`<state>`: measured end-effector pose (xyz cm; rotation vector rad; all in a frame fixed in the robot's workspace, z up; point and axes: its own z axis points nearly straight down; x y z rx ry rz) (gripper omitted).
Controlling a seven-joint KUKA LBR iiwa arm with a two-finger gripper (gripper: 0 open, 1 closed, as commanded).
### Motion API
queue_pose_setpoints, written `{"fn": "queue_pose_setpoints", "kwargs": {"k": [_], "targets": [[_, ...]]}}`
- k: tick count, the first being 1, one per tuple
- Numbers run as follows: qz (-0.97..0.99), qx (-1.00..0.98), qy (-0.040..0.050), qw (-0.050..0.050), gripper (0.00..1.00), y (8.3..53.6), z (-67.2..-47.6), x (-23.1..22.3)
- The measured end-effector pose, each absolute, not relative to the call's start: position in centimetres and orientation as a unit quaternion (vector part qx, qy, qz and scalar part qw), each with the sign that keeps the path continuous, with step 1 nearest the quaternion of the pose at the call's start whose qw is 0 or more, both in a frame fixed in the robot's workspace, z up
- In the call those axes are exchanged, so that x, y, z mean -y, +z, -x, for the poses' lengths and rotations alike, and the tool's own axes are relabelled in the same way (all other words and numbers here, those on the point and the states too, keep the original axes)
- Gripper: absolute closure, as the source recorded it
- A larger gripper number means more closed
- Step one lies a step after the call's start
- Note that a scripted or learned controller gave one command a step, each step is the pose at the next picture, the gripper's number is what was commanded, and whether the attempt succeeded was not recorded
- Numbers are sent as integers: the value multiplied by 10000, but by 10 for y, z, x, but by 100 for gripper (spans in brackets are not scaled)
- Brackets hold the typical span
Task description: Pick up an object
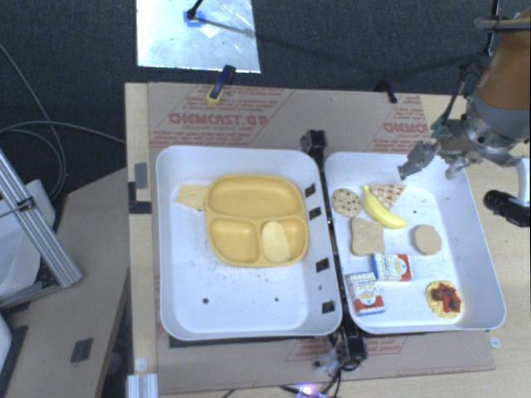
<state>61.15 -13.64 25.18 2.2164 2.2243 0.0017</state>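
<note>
Jaws apart over right bin far rim; banana just below.

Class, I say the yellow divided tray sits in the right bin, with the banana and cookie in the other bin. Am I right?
Not quite. The camera view shows the yellow divided tray in the left bin; the banana and cookie lie in the right bin.

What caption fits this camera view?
Hand above right bin of toy food, banana nearest; yellow tray in left bin.
</note>
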Motion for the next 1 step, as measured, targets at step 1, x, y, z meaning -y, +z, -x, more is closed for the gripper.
{"fn": "queue_pose_setpoints", "kwargs": {"k": [1], "targets": [[-7060,-7082,29,50,0,99,-667,128]]}}
